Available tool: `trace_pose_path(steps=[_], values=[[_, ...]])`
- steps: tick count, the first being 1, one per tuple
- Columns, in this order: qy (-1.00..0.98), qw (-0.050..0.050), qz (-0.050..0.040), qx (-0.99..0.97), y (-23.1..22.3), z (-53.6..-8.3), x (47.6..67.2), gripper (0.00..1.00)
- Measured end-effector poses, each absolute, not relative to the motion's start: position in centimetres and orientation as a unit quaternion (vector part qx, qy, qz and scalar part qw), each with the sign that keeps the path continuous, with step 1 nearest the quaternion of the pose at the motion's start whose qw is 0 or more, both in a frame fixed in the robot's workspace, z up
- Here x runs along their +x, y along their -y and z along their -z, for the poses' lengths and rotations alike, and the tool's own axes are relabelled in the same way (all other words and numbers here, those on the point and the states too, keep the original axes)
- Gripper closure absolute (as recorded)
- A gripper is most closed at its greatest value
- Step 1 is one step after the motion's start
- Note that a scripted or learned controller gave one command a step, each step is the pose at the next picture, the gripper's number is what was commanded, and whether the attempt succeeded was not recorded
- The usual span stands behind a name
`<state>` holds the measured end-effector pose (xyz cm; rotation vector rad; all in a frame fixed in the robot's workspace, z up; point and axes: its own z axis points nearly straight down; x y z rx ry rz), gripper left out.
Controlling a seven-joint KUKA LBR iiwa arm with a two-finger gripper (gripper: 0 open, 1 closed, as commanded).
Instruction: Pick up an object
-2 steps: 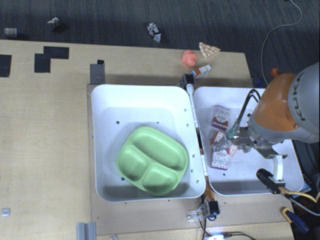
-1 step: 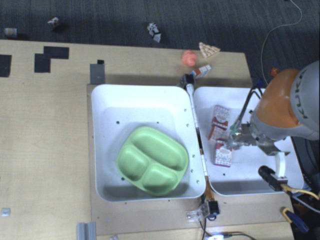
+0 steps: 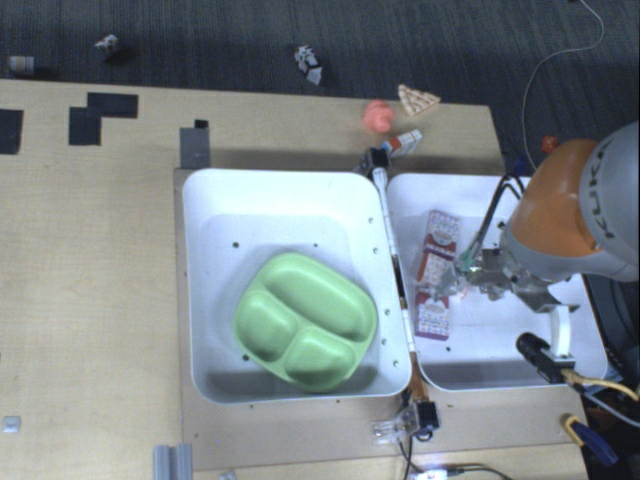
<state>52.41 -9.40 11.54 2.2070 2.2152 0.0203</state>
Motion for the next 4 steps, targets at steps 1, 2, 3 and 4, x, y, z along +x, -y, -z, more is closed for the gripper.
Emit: trace_pose_path(steps=[1, 2, 3, 4], values=[[-0.708, 0.009, -0.0081, 0.706, 8.8, -9.1, 50.2, 0.00], [-0.709, 0.010, -0.0111, 0.705, 8.6, -10.3, 50.5, 1.00], [-0.709, 0.010, -0.0109, 0.705, 8.7, -10.3, 50.5, 0.00], [-0.710, 0.011, -0.0133, 0.704, 8.5, -11.4, 50.7, 1.00]])
